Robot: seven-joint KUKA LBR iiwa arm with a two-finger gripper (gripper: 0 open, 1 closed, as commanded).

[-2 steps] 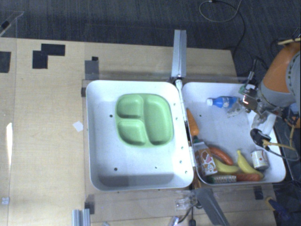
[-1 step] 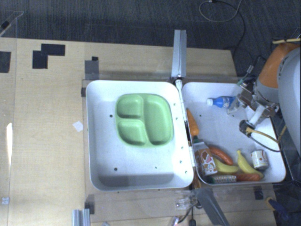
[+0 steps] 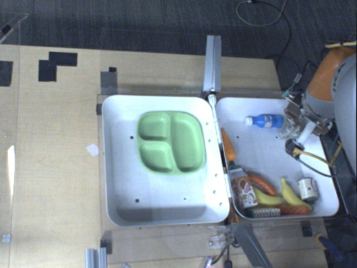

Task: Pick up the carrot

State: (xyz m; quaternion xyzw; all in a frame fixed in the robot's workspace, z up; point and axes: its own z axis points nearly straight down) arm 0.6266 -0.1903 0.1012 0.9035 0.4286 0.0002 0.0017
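Presently, the carrot is being left lying against the left wall of the right bin, beside the green tray being carried by the left bin, while the hand is being held near the water bottle, its state impossible to tell.

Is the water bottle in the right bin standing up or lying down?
Lying down. The water bottle shows its full length along the right bin floor, blue cap toward the divider, near the hand.
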